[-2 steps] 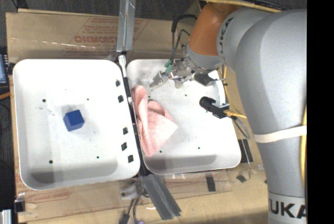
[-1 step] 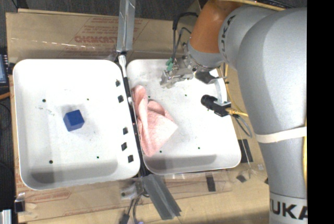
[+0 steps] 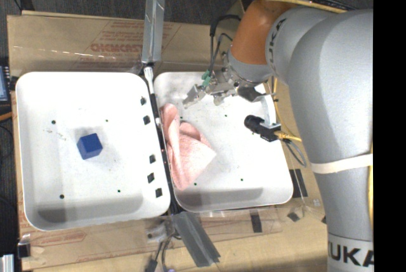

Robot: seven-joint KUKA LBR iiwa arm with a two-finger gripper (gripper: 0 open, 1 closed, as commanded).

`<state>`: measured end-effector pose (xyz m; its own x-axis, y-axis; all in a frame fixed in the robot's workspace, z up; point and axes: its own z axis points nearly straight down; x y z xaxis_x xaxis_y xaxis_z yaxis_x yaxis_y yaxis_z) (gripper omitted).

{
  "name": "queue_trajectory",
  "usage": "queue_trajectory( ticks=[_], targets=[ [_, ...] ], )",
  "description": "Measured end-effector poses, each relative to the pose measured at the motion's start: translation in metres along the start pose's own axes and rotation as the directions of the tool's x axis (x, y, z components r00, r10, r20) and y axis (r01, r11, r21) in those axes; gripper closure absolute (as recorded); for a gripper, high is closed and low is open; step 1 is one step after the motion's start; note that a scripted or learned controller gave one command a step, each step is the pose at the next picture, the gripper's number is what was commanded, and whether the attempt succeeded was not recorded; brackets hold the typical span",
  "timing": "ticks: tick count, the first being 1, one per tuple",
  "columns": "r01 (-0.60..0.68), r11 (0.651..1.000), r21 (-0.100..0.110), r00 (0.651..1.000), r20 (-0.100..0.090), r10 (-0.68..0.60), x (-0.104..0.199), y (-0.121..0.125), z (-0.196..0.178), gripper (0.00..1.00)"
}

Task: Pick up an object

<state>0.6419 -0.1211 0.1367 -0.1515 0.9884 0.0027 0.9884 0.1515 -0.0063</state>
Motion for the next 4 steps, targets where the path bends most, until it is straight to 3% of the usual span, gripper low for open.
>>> queue_trajectory(
  ticks=[1, 2, 3, 4],
  targets=[
    [0.207, 0.978, -0.002, 0.978, 0.002, -0.207, 0.003, 0.006, 0.015, 0.00],
    [0.218, 0.976, -0.001, 0.976, 0.002, -0.218, 0.009, -0.059, 0.034, 0.00],
    [0.356, 0.934, -0.002, 0.934, 0.002, -0.356, 0.022, -0.083, 0.046, 0.00],
    [0.357, 0.934, -0.002, 0.934, 0.002, -0.357, 0.022, -0.082, 0.036, 1.00]
  ],
)
